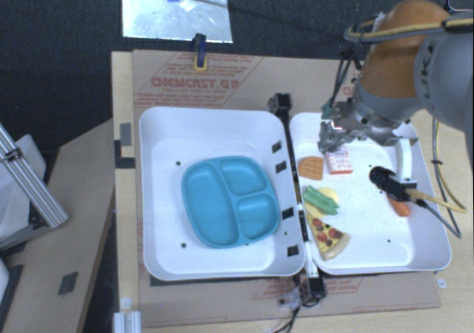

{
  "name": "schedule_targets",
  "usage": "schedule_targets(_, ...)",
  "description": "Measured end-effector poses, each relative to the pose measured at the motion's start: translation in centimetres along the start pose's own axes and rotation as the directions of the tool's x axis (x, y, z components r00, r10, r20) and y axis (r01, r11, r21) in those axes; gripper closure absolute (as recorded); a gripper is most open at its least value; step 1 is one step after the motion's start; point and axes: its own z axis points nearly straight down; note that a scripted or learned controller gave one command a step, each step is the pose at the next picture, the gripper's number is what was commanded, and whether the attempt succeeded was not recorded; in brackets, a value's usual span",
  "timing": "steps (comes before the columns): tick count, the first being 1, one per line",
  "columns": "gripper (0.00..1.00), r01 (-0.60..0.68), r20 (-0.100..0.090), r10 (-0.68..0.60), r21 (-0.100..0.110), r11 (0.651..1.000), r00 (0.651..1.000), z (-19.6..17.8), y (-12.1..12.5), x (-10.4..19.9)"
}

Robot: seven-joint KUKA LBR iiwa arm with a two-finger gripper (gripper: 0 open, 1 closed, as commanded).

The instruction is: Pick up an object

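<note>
Camera view looks down at a slant on the right bin, where a small red-and-white box lies flat in the upper-left part of the floor, at 6 o'clock from the pincer. The pincer hangs low over the box's upper edge. Its dark tip overlaps that edge, and I cannot tell whether it touches, how wide it stands, or whether it has hold of anything. Just beside the box at 9 o'clock lies a round orange-brown waffle. At 7 o'clock from the box a green pod-like piece lies against a small yellow piece, and further on toward 6 o'clock a pizza slice rests close to the bin's left wall. At 4 o'clock from the box a small orange-red piece is partly covered and too small to name. The arm reaches in from 3 o'clock, its grey link cut off by the frame edge. Its orange band bulges above the wrist, which bends down toward 8 o'clock. At 9 o'clock, well apart from the pincer, the left bin holds a blue divided plate. Both bins sit on a printed cardboard sheet on the bench.
</note>
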Motion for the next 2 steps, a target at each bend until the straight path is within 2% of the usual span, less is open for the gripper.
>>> schedule_targets(1, 1.00, 0.000, 0.000, 0.000, 0.002, 1.000, 1.000, -0.7, 0.1, 5.9)
schedule_targets(2, 1.00, -0.003, 0.001, 0.003, 0.001, 1.000, 1.000, -0.9, 0.3, 10.3)
